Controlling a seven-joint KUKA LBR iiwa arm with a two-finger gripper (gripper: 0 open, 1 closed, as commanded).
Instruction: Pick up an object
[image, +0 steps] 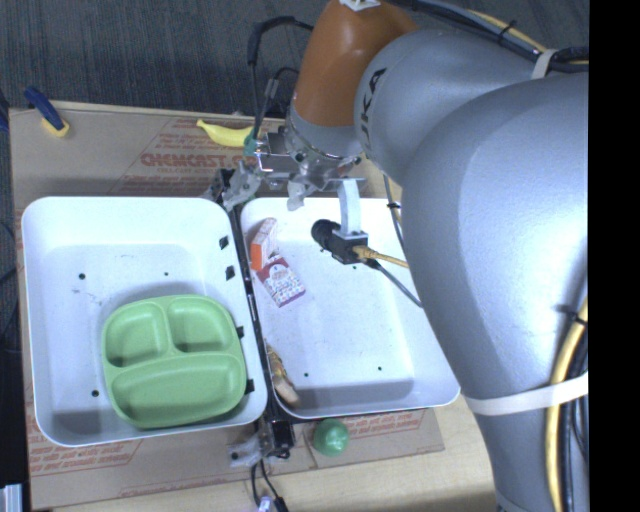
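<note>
rounded green three-compartment tray (175, 360) in left bin (45, 290), boxy printed carton (274, 264) near gripper (291, 186), its grip state unclear

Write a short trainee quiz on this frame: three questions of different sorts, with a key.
1. True or false: the green divided plate lies in the right bin.
2. Where is the green ball? A: inside a bin. B: on the cardboard in front of the bins. C: on the plate.
3. Fill in: the small carton lies in the ___ bin.

Key
1. False; it lies in the left bin.
2. B.
3. Right.
</note>
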